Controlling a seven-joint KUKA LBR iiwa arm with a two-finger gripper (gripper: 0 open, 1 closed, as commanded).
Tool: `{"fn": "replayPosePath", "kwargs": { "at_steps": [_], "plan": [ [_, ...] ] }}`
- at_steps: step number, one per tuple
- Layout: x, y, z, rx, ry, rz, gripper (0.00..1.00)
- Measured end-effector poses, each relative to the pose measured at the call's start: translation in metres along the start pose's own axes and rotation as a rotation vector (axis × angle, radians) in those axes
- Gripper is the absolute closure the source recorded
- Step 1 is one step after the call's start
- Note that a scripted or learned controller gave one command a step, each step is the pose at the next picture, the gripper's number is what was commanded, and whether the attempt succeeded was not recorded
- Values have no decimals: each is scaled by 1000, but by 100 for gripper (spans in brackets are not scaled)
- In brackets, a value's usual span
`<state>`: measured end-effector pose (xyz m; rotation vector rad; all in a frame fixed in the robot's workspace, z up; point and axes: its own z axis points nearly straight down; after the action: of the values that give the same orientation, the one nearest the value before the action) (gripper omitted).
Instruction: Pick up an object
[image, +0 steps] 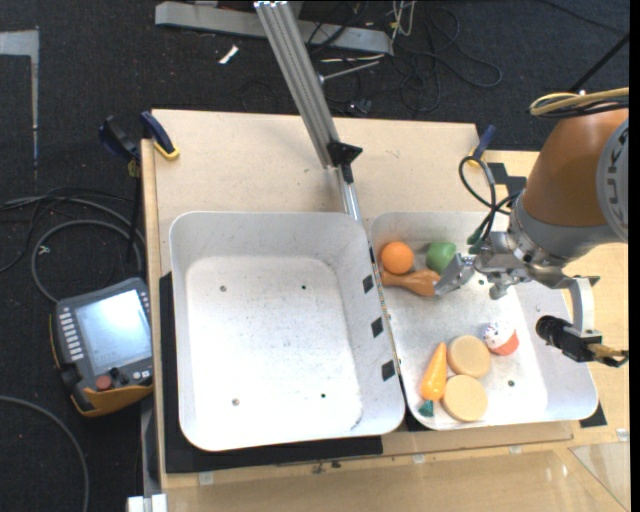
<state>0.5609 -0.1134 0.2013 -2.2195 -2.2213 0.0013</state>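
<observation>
Within the right bin (570, 400): orange ball (397, 257), green ball (440, 255), carrot (434, 372), two tan discs (466, 377). Claw (478, 279) above them, fingers spread, holding nothing. No legible writing.

We count two white bins (200, 240), two tan discs (468, 356), one orange ball (397, 257), one green ball (440, 255), one carrot (434, 372).

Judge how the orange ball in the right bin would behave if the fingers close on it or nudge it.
The orange ball looks round and smooth, so it would probably roll if nudged. It lies close to the green piece and the brown piece, which might stop it. Its curved surface could slip from the gripper unless pinched across the middle.
</observation>
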Motion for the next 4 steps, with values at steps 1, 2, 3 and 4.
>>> {"fn": "replayPosePath", "kwargs": {
  "at_steps": [1, 2, 3, 4],
  "plan": [
    [0, 0, 0, 0, 0, 1, 0],
    [6, 7, 59, 3, 0, 1, 0],
    [6, 7, 108, -2, -1, 1, 0],
    [6, 8, 96, -4, 0, 1, 100]
  ]
}}
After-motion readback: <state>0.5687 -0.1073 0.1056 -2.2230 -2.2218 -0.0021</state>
